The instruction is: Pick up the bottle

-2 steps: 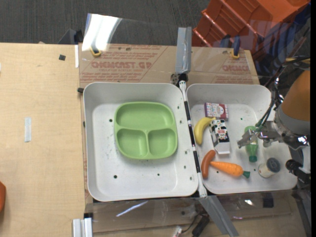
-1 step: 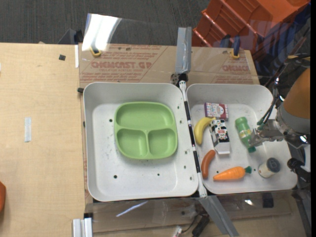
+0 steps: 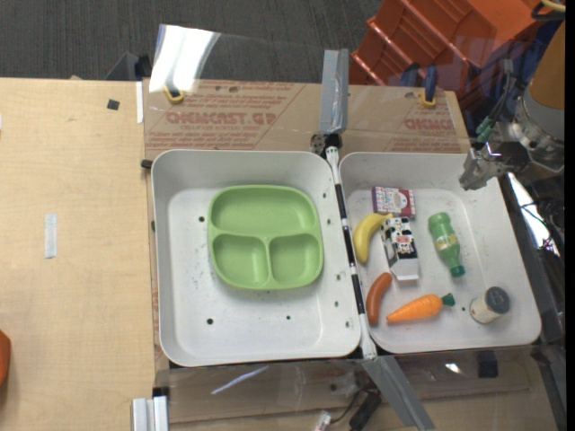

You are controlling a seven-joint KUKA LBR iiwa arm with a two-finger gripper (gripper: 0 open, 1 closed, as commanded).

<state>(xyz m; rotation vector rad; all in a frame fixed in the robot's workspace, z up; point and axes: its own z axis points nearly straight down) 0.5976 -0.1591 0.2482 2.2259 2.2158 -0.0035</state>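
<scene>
On wooden bench (image 3: 72, 241), two white bins (image 3: 180, 268).

Text check from my remote station. Only clear print I can read is on the brown cardboard sheet (image 3: 269, 115) behind the bins: red lettering "CHEMCAST GP", running left-right along its upper part. Same red print repeats on the sheet's right end (image 3: 431, 122), approx. behind the right bin, but partly cut off, can't read it whole. Small purple-and-white box (image 3: 393, 201) in the right bin has printing on its face, too small to read. Black-and-white carton (image 3: 402, 243) next to the banana also has graphics, illegible. Green bottle (image 3: 446, 242): no label text I can make out.
</scene>
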